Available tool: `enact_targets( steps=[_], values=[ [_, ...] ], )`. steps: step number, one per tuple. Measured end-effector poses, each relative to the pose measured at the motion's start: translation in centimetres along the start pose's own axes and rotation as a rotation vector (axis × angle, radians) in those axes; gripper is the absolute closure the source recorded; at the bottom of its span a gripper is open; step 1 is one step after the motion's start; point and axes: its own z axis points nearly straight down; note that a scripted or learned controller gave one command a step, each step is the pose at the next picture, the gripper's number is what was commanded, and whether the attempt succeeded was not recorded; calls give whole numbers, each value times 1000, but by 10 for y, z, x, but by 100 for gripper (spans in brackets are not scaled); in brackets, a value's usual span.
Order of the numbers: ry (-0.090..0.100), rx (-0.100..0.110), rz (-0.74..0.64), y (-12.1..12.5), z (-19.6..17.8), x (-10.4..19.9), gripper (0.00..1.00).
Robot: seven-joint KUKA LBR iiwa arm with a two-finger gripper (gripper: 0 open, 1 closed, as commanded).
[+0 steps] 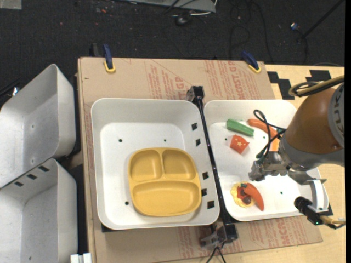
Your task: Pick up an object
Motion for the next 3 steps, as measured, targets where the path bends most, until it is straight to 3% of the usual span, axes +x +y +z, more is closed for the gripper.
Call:
enact_targets(
  steps=[1,2,3],
  values=[
    [-2,-5,-5,3,-63,3,100],
    [-1,-1,-5,4,-82,3,100],
    [1,1,-10,19,-76,51,100]
  ],
)
